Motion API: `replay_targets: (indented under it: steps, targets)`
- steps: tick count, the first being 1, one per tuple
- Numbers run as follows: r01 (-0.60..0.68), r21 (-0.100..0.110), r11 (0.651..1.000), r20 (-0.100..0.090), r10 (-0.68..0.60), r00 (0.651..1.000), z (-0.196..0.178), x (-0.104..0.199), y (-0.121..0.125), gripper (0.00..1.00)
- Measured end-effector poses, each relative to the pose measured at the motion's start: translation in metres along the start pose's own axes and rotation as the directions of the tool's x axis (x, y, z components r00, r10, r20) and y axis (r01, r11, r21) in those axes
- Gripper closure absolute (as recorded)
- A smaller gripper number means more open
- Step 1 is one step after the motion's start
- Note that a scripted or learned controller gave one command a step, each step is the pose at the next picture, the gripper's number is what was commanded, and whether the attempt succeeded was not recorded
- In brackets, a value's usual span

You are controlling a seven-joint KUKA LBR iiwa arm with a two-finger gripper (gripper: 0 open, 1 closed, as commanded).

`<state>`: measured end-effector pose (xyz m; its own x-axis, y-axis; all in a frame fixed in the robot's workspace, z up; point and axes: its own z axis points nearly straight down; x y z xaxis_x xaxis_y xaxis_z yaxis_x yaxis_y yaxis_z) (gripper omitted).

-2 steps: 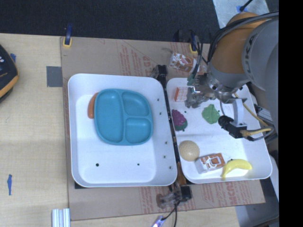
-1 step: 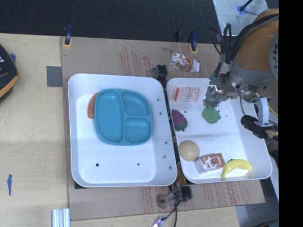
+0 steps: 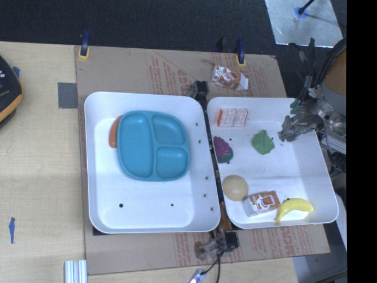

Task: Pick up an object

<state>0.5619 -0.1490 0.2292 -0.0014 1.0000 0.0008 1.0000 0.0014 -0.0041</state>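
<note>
The right bin (image 3: 306,175) holds several objects: a white and orange carton (image 3: 232,118) at the back, a purple grape bunch (image 3: 222,149), a green leafy piece (image 3: 263,142), a tan round ball (image 3: 235,187), a small orange and white box (image 3: 261,203) and a yellow banana (image 3: 294,209). My gripper (image 3: 288,132) hangs over the bin's right back part, just right of the green piece and apart from it. Nothing shows between its fingers.
The left bin (image 3: 100,187) holds a blue divided plate (image 3: 154,145) with an orange item (image 3: 112,132) tucked at its left edge. A small snack packet (image 3: 228,78) lies on the cardboard behind the bins. A yellow and black device (image 3: 8,93) sits at the far left.
</note>
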Motion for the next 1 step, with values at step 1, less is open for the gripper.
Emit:
replay_targets:
  steps: [1]
  targets:
    - [0.0, -0.003, 1.0, 0.002, 0.0, 1.0, -0.0106, -0.06, -0.0061, 1.0]
